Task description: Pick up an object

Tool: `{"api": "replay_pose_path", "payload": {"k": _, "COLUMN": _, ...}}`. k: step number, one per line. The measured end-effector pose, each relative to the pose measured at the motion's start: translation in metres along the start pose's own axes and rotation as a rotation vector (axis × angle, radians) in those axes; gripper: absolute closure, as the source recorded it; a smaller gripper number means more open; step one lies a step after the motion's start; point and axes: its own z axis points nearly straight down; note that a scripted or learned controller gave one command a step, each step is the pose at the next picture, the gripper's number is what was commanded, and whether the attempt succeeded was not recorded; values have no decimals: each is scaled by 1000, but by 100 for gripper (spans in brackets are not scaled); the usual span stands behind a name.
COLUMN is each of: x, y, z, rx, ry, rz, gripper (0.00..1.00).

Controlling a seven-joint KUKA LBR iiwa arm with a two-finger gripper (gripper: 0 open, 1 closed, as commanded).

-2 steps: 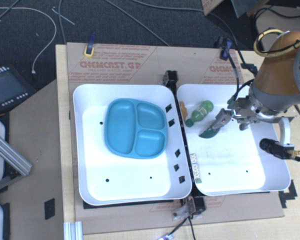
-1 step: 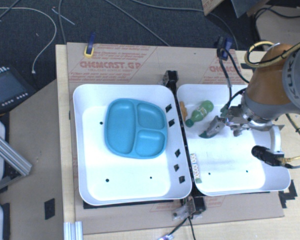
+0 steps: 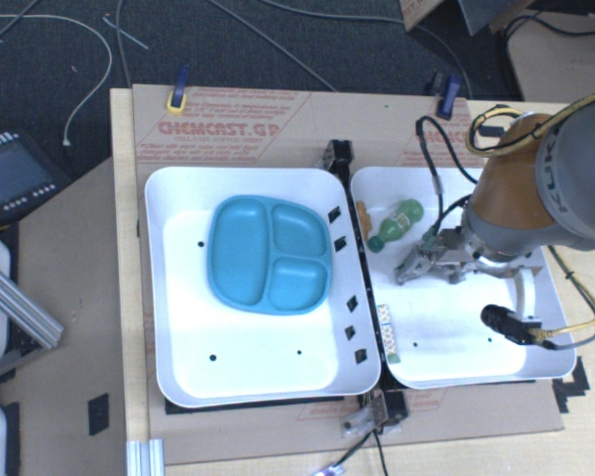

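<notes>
gripper (image 3: 414, 266) low in right bin (image 3: 456, 360), can't tell its state, sorry | green bottle (image 3: 397, 221) just beside it at 11 o'clock | bottle's long axis runs 2-to-8, so you'd shift up-left

Bright, even overhead light washes the white bins (image 3: 178, 266) nearly featureless (mild glare), shadows stay faint, and the whole picture is slightly soft and grainy.

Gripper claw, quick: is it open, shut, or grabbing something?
Gripper: cannot be told; it sits in the right bin just below the green bottle.
</notes>
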Motion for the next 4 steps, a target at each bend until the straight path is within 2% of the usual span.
{"api": "replay_pose_path", "payload": {"k": 1, "x": 0, "y": 2, "z": -14, "rx": -6, "ry": -1, "rz": 0, "gripper": 100}}
{"api": "replay_pose_path", "payload": {"k": 3, "x": 2, "y": 6, "z": -102, "rx": -10, "ry": -3, "rz": -2, "gripper": 100}}
{"api": "replay_pose_path", "payload": {"k": 4, "x": 2, "y": 7, "z": -121, "rx": -9, "ry": -3, "rz": -2, "gripper": 100}}
